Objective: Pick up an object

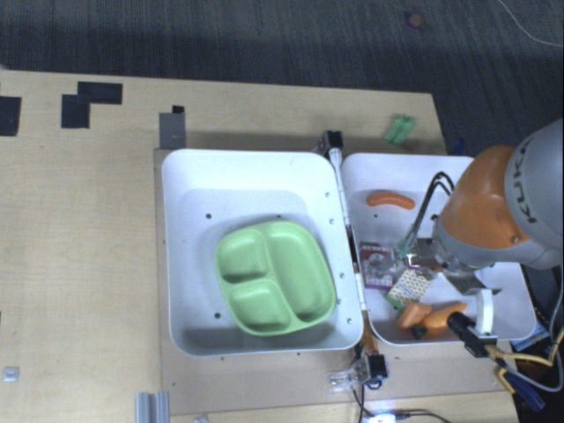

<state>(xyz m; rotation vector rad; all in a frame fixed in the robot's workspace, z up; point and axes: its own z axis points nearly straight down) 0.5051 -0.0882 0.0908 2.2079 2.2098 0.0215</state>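
Note:
The arm's orange-banded wrist (480,214) hangs over the right bin (520,320). My gripper (421,267) reaches down at the bin's middle, just above a small patterned packet (408,286). To the packet's left lies a red and white packet (376,265). An orange carrot-like toy (429,315) rests by the bin's front wall, close below the gripper. Against the back of the bin is an orange sausage (390,201). The wrist hides much of the bin's right half.
The left bin (189,236) holds a green divided plate (275,277). A ridge (345,227) separates the two bins. A small green object (399,129) lies on the bench behind the right bin. Black marks (88,102) sit at the bench's far left.

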